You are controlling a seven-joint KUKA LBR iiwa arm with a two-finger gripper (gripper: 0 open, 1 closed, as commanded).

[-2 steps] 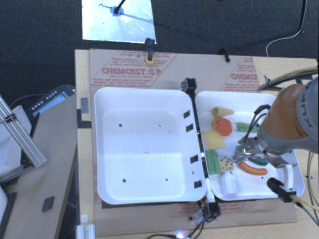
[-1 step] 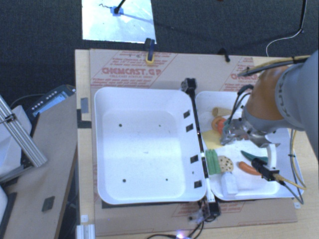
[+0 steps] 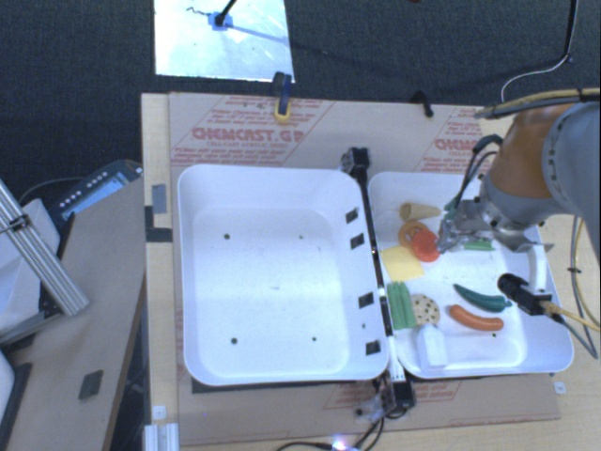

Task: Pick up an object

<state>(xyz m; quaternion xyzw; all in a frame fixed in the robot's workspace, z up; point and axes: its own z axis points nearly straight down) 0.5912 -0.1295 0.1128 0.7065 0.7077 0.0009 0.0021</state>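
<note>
Hand (image 3: 449,236) sits low in the right bin (image 3: 545,350), fingers hidden, can't tell if spread or pinching. Red disc (image 3: 424,243) touches it on the left; cone (image 3: 419,211) just above-left, yellow slab (image 3: 404,264), sausage (image 3: 476,320) below. Left bin (image 3: 202,280) w/ open floor.

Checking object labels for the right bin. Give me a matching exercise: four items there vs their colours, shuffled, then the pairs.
Items:
1. hot dog
2. pepper
3. flat square
4. round piece by the tool

Colours:
A. yellow
B. red
C. orange
D. dark green

Pairs: 1-C, 2-D, 3-A, 4-B
</note>
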